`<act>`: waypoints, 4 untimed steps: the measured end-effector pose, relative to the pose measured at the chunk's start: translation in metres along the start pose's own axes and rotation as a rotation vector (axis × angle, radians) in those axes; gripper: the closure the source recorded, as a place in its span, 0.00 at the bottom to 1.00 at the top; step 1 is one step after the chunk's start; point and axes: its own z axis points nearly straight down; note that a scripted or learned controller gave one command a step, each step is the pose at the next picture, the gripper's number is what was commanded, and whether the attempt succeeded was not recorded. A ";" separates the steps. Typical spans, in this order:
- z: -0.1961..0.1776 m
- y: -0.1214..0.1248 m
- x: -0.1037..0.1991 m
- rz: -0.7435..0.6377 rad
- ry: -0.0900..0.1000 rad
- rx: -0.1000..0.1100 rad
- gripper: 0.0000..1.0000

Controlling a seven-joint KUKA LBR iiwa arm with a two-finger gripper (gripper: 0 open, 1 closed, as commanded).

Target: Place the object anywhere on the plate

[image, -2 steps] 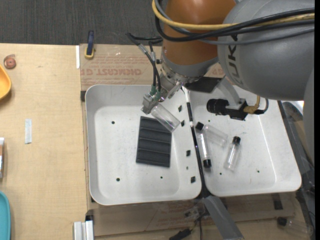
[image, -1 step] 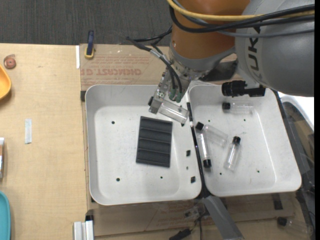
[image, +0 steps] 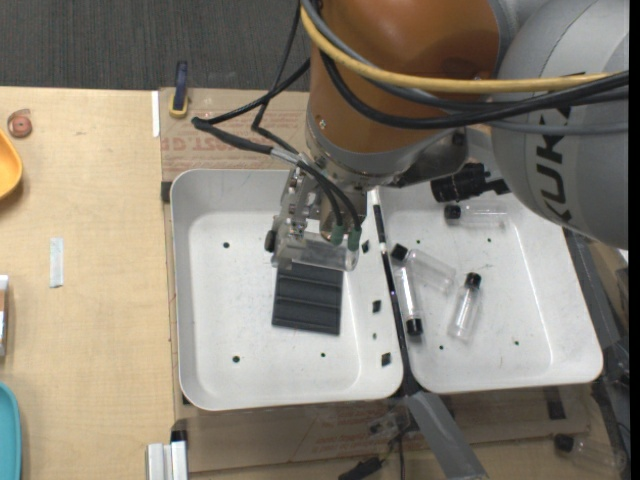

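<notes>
My gripper (image: 308, 293) hangs low over the middle of the left white bin (image: 200, 368), under the orange wrist band. Its metal body ends in a dark ribbed part just above the bin floor, and I see no object in its grasp. The right bin (image: 560, 358) holds several clear vials with black caps: one (image: 432, 269) near its middle, one (image: 465, 306) lower right of it, one (image: 408, 296) along the left wall, and one (image: 478, 211) at the back.
Small black bits (image: 377, 306) lie on the left bin's floor near the divider. On the wooden bench at far left sit an orange dish edge (image: 8, 173), a teal rim (image: 8, 433) and a small clear strip (image: 56, 263). The arm's bulk covers the bins' back edges.
</notes>
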 end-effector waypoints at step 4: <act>0.094 -0.007 -0.026 -0.640 0.001 -0.001 1.00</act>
